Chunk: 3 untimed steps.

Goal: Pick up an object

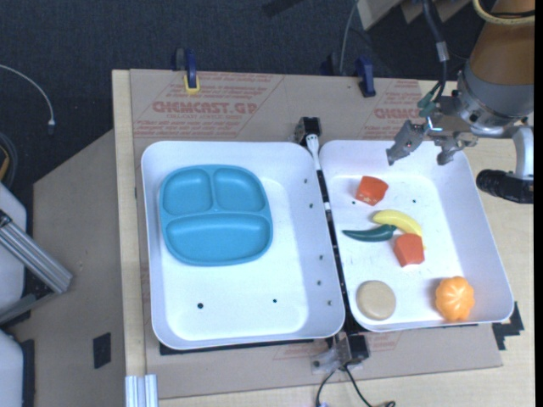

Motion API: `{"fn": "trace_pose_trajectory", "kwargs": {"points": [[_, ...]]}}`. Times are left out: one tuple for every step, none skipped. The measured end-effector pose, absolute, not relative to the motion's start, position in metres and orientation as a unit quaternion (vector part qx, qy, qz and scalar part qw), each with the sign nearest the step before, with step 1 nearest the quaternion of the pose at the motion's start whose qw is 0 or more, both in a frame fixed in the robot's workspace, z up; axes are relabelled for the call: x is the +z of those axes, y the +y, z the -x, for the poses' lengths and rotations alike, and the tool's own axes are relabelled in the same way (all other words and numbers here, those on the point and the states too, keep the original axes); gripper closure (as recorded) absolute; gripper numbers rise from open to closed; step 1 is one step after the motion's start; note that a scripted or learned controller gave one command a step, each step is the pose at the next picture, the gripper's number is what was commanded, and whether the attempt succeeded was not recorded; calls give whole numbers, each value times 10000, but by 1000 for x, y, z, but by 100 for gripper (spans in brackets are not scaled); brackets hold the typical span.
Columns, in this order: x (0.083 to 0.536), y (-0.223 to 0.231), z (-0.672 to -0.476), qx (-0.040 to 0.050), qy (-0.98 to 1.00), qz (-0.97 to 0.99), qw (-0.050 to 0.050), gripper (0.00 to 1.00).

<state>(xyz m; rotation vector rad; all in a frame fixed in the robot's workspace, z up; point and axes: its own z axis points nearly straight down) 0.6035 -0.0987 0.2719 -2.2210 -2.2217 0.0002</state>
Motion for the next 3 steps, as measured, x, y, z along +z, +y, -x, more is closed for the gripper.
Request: {"fn": "trace_pose_trajectory", "kwargs": {"points": [[227, -96, -609, 19, -7073, 7069, 24, 0], [177, -105, -606, 20, -7068, 7074, 26, 0], [134, -106, -608, 15, -7070, 7072, 22, 0]]}}
